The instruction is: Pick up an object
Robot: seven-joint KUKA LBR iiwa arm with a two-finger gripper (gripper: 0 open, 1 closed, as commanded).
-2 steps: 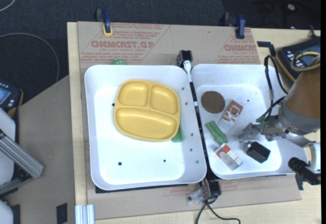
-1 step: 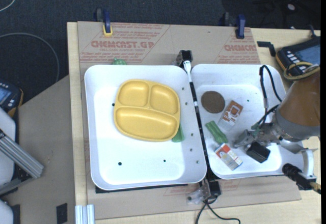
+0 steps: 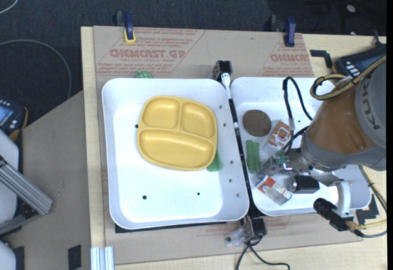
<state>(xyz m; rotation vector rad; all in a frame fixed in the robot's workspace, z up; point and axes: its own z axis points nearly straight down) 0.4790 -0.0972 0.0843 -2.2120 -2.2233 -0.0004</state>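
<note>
In the right bin [image 3: 265, 87] lie a round brown disc [image 3: 256, 122], a small orange-and-white packet [image 3: 280, 134], a green stick [image 3: 252, 155] and a red-and-white packet [image 3: 273, 189]. My gripper [image 3: 271, 168] is down in this bin, between the green stick and the red-and-white packet and just below the orange packet. The grey and orange arm [image 3: 344, 131] covers the bin's right part. The left bin [image 3: 123, 158] holds a yellow divided plate [image 3: 178, 132] with a green piece [image 3: 214, 163] poking out from under its right edge.
The wall between the two bins [image 3: 236, 140] runs just left of the green stick. Blue clamps [image 3: 128, 24] [image 3: 289, 30] stand at the board's back edge. Black cables [image 3: 293, 100] loop over the right bin's back. A small green item [image 3: 143, 75] lies behind the left bin.
</note>
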